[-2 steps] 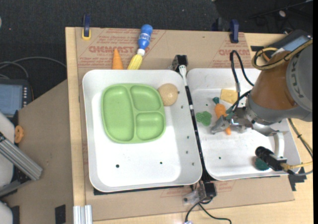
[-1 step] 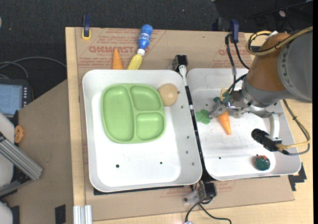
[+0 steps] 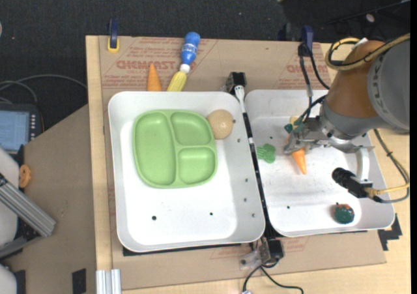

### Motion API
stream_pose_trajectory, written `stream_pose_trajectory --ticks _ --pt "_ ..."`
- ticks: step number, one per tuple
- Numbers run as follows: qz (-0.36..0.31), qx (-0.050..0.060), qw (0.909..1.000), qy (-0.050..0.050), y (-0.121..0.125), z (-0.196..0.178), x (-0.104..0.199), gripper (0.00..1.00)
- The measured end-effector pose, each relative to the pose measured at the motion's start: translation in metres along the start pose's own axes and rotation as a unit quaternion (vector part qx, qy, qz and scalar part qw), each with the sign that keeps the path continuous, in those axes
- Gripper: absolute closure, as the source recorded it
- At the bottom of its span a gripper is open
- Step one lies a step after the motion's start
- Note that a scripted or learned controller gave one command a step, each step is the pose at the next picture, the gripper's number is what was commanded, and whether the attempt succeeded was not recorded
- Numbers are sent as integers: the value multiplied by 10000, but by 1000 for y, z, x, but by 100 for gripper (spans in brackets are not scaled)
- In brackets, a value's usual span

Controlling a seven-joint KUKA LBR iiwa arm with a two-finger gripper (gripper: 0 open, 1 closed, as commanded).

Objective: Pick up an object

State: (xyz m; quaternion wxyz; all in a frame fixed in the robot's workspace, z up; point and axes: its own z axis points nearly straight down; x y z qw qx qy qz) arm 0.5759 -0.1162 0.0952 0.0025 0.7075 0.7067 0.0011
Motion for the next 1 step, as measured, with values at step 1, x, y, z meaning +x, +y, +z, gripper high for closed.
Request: stream_pose_trajectory --ticks 1 --pt "-55 -29 10000 26 4 -96 83 100"
